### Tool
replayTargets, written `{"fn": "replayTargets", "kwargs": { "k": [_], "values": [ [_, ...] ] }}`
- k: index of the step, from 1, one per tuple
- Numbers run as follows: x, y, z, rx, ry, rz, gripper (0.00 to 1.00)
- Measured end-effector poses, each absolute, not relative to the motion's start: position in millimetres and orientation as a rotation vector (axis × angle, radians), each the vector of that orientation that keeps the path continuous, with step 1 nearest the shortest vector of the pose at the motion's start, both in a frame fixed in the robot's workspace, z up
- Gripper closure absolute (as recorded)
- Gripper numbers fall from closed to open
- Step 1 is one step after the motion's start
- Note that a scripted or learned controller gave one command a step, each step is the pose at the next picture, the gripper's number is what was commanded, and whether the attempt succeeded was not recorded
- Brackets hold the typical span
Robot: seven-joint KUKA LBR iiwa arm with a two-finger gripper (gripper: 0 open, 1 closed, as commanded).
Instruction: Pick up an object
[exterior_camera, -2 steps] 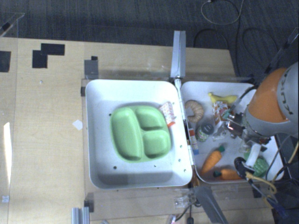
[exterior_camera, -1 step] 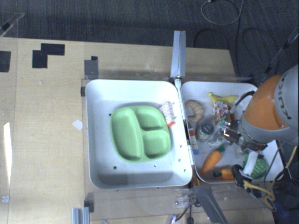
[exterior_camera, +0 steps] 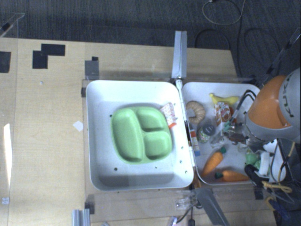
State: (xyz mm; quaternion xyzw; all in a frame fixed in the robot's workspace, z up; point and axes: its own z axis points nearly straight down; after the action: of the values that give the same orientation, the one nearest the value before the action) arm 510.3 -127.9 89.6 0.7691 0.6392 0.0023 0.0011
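Observation:
The right bin [exterior_camera: 202, 89] holds a jumble of small objects. Among them are a yellow banana [exterior_camera: 224, 99], a tan bagel-like ring [exterior_camera: 195, 110], a red and white packet [exterior_camera: 221, 112], a small round jar [exterior_camera: 206, 132] and two orange carrots [exterior_camera: 213, 161] [exterior_camera: 233, 175]. My gripper [exterior_camera: 233, 134] reaches in from the right and hangs low over the middle of this bin, just right of the jar and above the carrots. The arm's orange band [exterior_camera: 269, 105] covers the bin's right side.
The left bin [exterior_camera: 96, 126] holds a green divided tray [exterior_camera: 141, 133] with a small red and white packet [exterior_camera: 169, 113] at its upper right corner. A metal post [exterior_camera: 179, 55] stands behind the divide between the bins. Cables [exterior_camera: 225, 13] lie on the dark floor beyond.

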Motion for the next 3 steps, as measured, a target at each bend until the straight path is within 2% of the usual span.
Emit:
{"fn": "replayTargets", "kwargs": {
  "k": [1, 2, 3],
  "values": [
    [513.7, -126.1, 99.1, 2.409, 2.009, 0.015, 1.0],
    [557.2, -113.1, 235.2, 2.453, 1.959, 0.001, 1.0],
    [568.7, -15.0, 270.6, 2.603, 1.757, 0.0, 1.0]
  ]
}}
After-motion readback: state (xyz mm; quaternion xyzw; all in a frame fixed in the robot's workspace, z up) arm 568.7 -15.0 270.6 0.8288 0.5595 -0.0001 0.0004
